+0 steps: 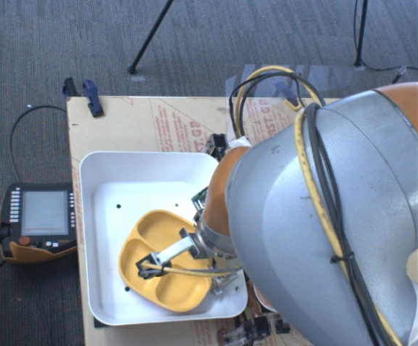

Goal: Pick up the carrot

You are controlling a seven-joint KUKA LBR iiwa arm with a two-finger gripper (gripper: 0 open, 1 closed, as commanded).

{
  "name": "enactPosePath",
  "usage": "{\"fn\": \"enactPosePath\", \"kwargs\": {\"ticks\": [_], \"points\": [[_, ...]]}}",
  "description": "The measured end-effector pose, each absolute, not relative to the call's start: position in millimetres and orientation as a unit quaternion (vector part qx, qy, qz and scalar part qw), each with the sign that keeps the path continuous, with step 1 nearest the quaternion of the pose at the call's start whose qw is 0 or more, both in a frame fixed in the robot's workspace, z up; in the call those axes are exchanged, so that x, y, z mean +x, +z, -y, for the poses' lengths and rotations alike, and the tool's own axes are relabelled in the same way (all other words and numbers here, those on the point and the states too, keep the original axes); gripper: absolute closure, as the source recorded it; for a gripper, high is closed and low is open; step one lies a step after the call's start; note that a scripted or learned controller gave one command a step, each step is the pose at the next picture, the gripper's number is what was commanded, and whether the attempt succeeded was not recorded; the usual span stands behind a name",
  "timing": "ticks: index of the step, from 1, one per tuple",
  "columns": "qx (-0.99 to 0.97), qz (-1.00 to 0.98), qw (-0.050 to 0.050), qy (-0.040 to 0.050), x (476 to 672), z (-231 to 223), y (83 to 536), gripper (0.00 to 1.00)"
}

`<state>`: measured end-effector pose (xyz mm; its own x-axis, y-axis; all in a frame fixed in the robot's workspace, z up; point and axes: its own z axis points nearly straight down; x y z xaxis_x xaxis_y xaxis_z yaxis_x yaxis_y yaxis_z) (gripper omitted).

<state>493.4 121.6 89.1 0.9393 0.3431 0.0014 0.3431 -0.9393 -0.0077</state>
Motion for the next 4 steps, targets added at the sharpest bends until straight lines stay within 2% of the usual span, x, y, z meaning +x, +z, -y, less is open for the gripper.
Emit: {"fn": "enactPosePath", "kwargs": {"ticks": [1,2,3,4], "points": [[-0.988,0.156,0.002,-0.0015,570.3,-79,191,0.0],[-0.982,0.187,0.003,0.0061,506.6,-72,185,0.0],[-0.937,0.35,0.004,0.0054,474.0,-32,185,0.0],[-0.965,0.264,0.003,0.0057,525.9,-57,185,0.0]]}}
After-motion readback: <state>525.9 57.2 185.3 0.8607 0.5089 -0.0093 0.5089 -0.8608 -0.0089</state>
